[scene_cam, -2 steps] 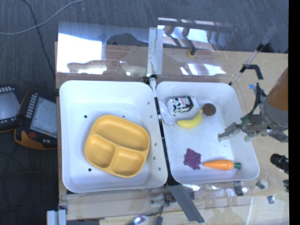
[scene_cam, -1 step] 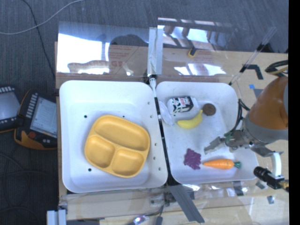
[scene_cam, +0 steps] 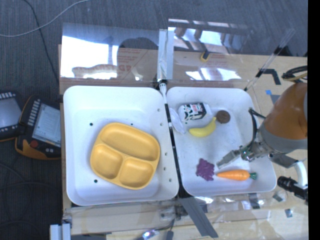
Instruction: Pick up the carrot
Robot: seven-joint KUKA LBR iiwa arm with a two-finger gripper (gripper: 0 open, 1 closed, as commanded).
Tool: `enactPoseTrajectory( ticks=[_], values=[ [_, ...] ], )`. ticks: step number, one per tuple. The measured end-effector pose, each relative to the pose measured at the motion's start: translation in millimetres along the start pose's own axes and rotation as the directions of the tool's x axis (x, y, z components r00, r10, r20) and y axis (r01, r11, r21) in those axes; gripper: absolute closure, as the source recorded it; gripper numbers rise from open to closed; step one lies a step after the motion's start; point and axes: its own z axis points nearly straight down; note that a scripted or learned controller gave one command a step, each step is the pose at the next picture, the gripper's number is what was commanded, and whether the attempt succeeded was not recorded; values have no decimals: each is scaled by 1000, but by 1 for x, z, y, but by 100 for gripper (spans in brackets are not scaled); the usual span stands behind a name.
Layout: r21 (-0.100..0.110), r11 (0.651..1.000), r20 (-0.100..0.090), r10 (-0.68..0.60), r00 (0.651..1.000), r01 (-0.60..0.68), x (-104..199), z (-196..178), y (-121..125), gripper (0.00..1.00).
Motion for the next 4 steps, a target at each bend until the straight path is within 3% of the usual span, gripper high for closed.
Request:
enactPoseTrajectory(
  ticks=[1, 2, 3, 4],
  values=[
    [-8, 963, 6, -270, 963, 270, -8, 25, 1, 0],
    [-16, 994, -3, -104, 995, 104, -27, 25, 0, 0],
    [-1, 919, 1, -394, 919, 394, 10, -8, 64, 0],
    [0, 933, 2, -359, 933, 359, -20, -41, -3, 0]
  ],
)
